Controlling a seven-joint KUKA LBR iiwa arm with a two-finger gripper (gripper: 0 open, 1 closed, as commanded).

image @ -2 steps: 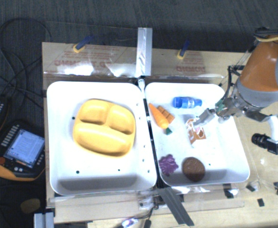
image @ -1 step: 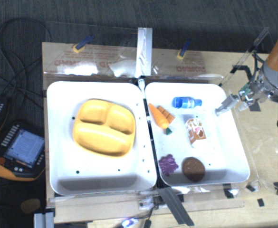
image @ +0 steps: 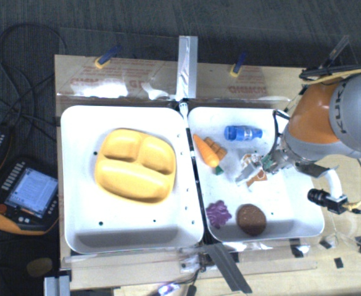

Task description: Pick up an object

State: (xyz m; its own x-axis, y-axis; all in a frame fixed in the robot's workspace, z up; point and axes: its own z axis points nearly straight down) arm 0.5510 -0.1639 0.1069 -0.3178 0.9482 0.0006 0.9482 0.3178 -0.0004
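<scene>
The right bin (image: 291, 224) holds a blue bottle (image: 242, 132), an orange carrot (image: 207, 150), a purple grape cluster (image: 218, 214) and a brown round object (image: 251, 219). My gripper (image: 252, 169) reaches in from the right, low over the middle of the right bin. It is below the blue bottle and right of the carrot. A small orange and white piece shows at the gripper tip, but whether it is held is unclear. The left bin (image: 75, 221) holds a large yellow bread-shaped object (image: 135, 164).
The arm's orange band and grey wrist (image: 319, 128) hang over the right bin's right side. A metal divider (image: 187, 66) stands behind the seam between the bins. Handheld devices and cables (image: 20, 193) lie on the floor at left.
</scene>
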